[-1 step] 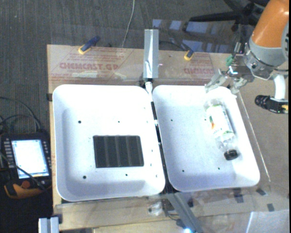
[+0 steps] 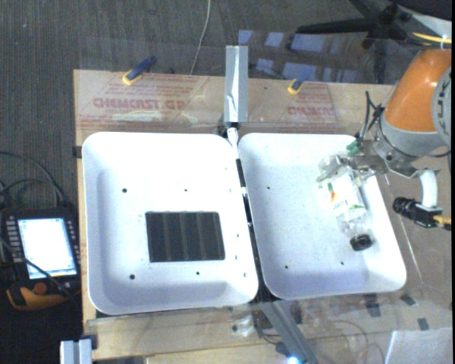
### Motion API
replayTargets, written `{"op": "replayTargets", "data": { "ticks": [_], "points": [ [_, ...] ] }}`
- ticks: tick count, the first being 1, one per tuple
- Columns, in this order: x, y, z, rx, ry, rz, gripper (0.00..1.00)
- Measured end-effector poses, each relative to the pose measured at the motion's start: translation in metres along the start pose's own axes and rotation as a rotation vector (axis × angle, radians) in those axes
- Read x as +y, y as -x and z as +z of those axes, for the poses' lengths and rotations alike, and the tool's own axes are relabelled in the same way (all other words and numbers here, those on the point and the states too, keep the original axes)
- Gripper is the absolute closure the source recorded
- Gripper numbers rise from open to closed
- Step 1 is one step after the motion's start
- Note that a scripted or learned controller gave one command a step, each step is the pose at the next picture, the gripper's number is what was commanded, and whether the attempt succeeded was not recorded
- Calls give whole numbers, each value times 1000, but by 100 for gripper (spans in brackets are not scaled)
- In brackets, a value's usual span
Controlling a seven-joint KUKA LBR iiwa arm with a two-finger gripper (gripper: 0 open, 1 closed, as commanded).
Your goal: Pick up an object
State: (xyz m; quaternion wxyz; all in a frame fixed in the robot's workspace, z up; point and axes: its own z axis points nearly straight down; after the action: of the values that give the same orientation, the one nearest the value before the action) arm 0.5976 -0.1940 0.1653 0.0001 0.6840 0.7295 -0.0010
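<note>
You have the arm (image 2: 417, 105) coming in at the upper right of the frame, orange band showing, wrist hanging over the right bin (image 2: 288, 241). The pincer (image 2: 347, 174) sits low in that bin's upper right part, right over a clear plastic object (image 2: 350, 207) with a dark cap end (image 2: 361, 242) pointing toward the lower right. Pincer state: you cannot tell from this view, the metal and the see-through plastic blur together, and nothing is clearly shown clamped.

The left bin (image 2: 106, 203) holds a dark ribbed flat panel (image 2: 185, 236) in its lower middle, well apart from the arm.

Risks from here, as judgement:
- Clear object looks slick and light, likely to slip or squirt out sideways if the pincer closes off-centre.
- It lies near the bin's right wall, so the pincer could clip the wall on descent or push the object against it instead of gripping.
- The object lies at a slant, so a bad wrist angle would mean closing along its length, not across it.
- Transparent material could throw off any depth estimate, so the grasp may land too high and close on air.
- The cable (image 2: 421, 211) with a dark plug hangs at the right edge beside the wrist and could snag on a lift.

The handheld screen (image 2: 39, 249) at the left edge is off the bench (image 2: 159, 105), no concern.
</note>
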Motion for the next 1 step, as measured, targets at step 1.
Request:
{"op": "replayTargets", "data": {
  "ticks": [1],
  "points": [
    [-6, 17, 69, 1, 7, -51, 0]
  ]
}}
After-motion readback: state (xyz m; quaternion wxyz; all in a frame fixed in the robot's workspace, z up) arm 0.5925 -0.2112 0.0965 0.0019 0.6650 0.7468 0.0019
